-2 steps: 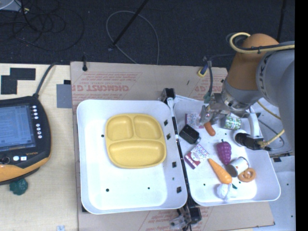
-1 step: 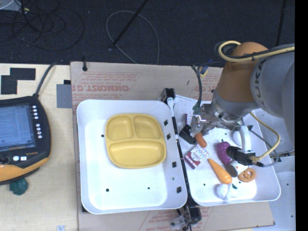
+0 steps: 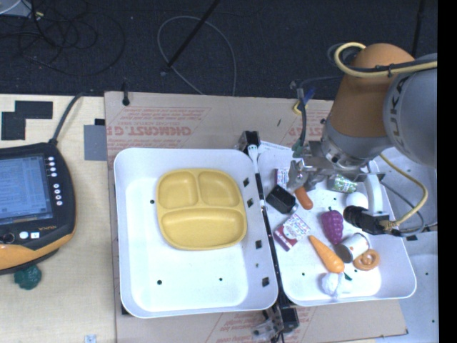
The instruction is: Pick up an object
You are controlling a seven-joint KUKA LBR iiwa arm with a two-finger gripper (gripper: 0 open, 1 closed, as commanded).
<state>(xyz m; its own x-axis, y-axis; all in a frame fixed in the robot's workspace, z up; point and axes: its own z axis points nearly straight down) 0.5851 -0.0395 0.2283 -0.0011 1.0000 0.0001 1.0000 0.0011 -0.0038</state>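
My gripper point(image 3: 303, 179) hovered over the right bin point(image 3: 400, 281); small carrot point(image 3: 304, 198) lay at 6 o'clock; couldn't tell jaw opening.

A dark carpeted floor point(image 3: 107, 34) with loose black cables point(image 3: 193, 41) lies beyond the worktop's far edge. The pale worktop point(image 3: 86, 263) carries a brown cardboard sheet point(image 3: 186, 120). A control tablet point(image 3: 32, 199) rests at its left edge.

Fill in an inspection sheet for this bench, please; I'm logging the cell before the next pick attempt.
Surface: two white bins side by side on cardboard.
Job's things: right bin holds toy carrot, purple grapes, small orange piece, black block, printed packet.
Clutter: yellow divided plate in left bin.
Grippers: tool low over right bin; grasp unclear.
Cables: loose loops behind the bench.
Surroundings: teach pendant at left.
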